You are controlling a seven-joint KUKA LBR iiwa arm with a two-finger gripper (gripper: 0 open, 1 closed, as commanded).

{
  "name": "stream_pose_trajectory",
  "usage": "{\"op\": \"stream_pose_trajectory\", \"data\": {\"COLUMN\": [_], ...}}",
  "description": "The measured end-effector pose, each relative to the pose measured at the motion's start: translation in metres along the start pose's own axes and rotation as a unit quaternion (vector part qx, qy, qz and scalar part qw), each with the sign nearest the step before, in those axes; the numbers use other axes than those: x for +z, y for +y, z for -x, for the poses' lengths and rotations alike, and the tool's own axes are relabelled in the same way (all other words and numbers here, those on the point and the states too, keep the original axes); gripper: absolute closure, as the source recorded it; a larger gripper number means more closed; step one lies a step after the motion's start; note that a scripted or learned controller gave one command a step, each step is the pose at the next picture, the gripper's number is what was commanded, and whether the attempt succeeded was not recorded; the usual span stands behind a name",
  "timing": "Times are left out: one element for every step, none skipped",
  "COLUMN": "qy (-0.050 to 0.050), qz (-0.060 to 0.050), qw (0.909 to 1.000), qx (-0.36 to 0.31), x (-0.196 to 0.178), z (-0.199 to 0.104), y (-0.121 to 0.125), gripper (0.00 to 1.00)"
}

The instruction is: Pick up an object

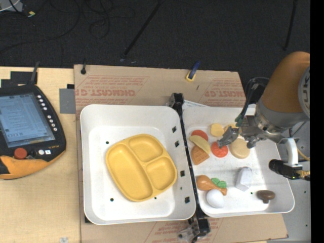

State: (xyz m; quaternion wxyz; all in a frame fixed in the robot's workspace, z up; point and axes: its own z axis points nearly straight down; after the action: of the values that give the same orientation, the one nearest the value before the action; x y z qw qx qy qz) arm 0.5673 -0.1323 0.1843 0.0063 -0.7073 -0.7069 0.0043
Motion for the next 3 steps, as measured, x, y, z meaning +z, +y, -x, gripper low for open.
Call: {"op": "stream_pose_trajectory", "data": {"qy": [-0.001,0.0,0.002], "qz": [0.006,0.003,0.006], "qw": [1.0,1.0,1.0], "qx": [-0.001,-0.001,-0.001], "x": [-0.006,0.043,0.094], "z": [0.0,-0.007,-0.01], "y": [0.003,0.007,0.009], "gripper": [0.0,0.0,0.0]}}
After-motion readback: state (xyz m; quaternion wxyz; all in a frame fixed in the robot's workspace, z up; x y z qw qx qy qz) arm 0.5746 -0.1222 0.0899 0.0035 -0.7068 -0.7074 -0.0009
